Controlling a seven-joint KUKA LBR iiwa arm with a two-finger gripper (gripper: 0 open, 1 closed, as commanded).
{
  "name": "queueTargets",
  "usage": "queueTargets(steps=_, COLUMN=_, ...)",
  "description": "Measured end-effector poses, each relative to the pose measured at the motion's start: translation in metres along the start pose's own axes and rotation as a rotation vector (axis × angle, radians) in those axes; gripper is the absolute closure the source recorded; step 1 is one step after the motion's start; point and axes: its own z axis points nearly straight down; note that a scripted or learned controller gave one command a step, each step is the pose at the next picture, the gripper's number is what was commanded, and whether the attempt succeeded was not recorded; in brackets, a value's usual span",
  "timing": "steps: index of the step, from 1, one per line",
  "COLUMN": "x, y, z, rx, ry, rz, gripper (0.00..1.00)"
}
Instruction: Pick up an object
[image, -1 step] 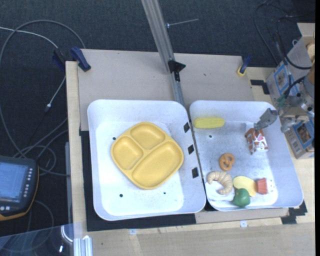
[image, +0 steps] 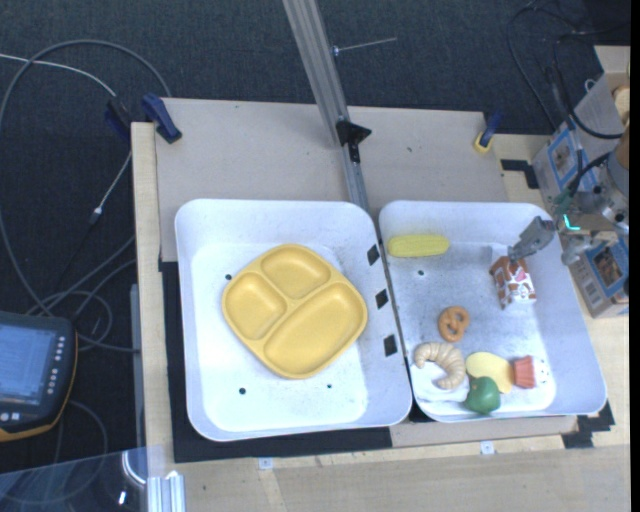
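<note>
Objects for picking all sit in the right bin (image: 590, 350): a yellow corn cob (image: 418, 245) near its top-left corner, a small red-and-white house-shaped toy (image: 513, 283) toward the right, a brown pretzel (image: 453, 322) mid-bin, then along the bottom edge a tan croissant (image: 441, 361), a yellow piece (image: 487, 366) touching a green one (image: 482, 397), and a red-and-white block (image: 527, 372). Tool (image: 528, 240) hangs just above the house toy, grey, reaching in from the right; cannot tell how its grip is set, and nothing is visibly held. Left bin (image: 200, 400) holds a yellow divided plate (image: 294, 310) with three compartments (two small, one large), smooth plastic, rounded corners, tilted relative to the bin walls. Both bins are shallow, white, speckled with grey scuffing, and lie side by side, touching along the middle. They rest on a pale wooden tabletop (image: 250, 150) with blue clamps (image: 160, 117) at the back corners and a metal post (image: 325, 75) rising from the rear. Dark carpet (image: 60, 180) around, loose cables (image: 40, 110) on the left, a pendant with a screen (image: 32, 372) at left edge.
</note>
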Motion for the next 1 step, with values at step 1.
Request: queueTargets(steps=1, x=-0.0009, y=-0.0009, z=0.0421, rx=0.005, ry=0.001, rz=0.001, gripper=0.0)
